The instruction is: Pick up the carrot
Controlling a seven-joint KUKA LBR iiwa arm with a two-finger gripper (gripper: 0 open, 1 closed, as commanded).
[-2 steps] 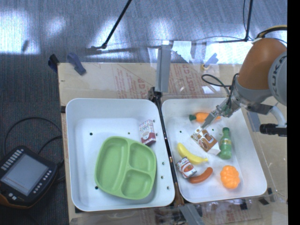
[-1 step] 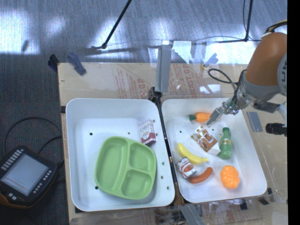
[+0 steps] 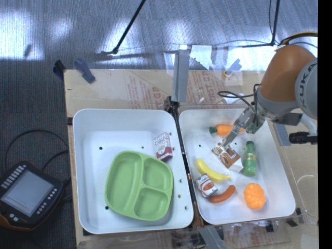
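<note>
The carrot, orange with a green top pointing left, lies in the back of the right bin. My gripper reaches in from the right at a slant. Its tip sits just over the carrot's right end and above a small brown and white carton. The carrot rests on the bin floor. The gripper's body hides part of the carrot's right end.
The right bin also holds a banana, a green bottle, a sausage, a small can and an orange fruit. The left bin holds a green divided plate and a red carton.
</note>
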